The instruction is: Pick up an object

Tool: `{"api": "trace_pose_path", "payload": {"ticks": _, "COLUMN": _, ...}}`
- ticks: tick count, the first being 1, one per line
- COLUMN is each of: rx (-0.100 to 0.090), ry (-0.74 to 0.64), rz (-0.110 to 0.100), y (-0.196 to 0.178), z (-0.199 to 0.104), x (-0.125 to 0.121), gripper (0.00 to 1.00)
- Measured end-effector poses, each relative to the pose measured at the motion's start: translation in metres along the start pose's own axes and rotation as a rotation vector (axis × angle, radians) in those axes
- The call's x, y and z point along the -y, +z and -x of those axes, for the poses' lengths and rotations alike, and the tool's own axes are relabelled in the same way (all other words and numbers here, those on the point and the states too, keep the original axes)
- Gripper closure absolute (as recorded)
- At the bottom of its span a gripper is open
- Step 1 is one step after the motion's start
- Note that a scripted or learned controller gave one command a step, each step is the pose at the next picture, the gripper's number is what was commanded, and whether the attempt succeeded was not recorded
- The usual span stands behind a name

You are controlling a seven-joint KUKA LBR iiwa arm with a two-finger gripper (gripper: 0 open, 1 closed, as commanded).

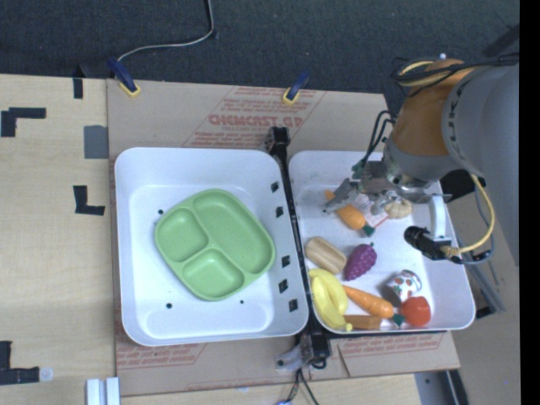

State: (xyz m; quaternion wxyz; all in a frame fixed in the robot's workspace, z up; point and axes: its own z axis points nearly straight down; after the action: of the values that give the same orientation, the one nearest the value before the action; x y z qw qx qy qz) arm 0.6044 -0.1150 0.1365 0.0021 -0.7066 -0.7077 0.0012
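Altogether, two white bins sit side by side on the bench point(59, 251). One green divided plate point(214, 243) lies in the left bin point(135, 310). Crowded in the right bin point(460, 298): one bread roll point(325, 254), one purple grape bunch point(360, 261), one banana point(329, 299), one carrot point(369, 300), one tomato point(416, 311). At its far side, the end effector point(364, 199) hovers over a small orange piece point(351, 218); whether it is open, I cannot tell.

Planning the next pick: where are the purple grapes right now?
In the camera view, the purple grapes lie mid-right bin, just right of the bread roll and above the carrot.
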Motion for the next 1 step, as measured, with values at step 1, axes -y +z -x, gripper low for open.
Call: {"api": "trace_pose_path", "payload": {"ticks": 1, "rx": 0.004, "ry": 0.0, "rz": 0.011, "y": 0.0462, "z": 0.0117, "x": -0.0417, "gripper": 0.0}}
